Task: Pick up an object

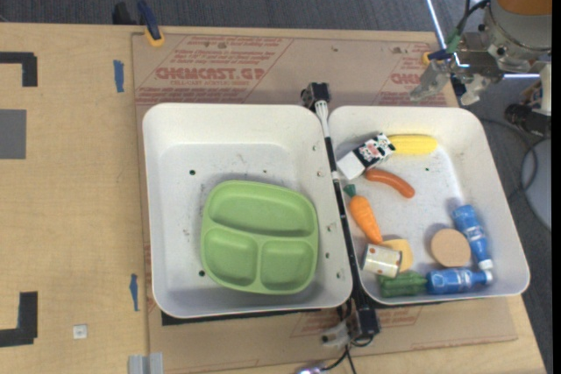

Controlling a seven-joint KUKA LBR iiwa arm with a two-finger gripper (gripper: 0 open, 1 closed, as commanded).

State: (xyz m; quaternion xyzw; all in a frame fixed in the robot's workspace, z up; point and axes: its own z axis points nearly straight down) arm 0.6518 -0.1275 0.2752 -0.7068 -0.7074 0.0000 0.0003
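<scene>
The toys, among them a banana [412,144], a carrot [366,219] and two blue bottles [471,230], lie loose in the right bin [496,179], ready for picking. The gripper [441,81] hangs above the bin's far rim, carrying nothing.

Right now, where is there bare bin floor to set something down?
Left bin: open floor above and left of the green tray. Right bin: a bare patch between sausage, wooden disc and blue bottle; crowded along its bottom edge.
</scene>
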